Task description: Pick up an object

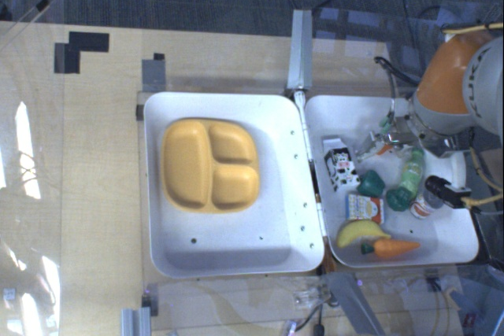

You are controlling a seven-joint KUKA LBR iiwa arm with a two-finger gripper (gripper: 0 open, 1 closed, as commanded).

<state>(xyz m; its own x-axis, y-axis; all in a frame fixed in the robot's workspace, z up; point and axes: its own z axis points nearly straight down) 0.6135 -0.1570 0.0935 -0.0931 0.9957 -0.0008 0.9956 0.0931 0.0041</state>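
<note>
Several items crowd, maybe, arm.

The grey arm with its orange band is cut off by the right edge. The gripper is too small for its fingers to be resolved. Print on the small white carton is illegible.

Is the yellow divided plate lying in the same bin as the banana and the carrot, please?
No, the yellow plate lies in the left bin, while the banana and carrot lie in the right bin.
</note>
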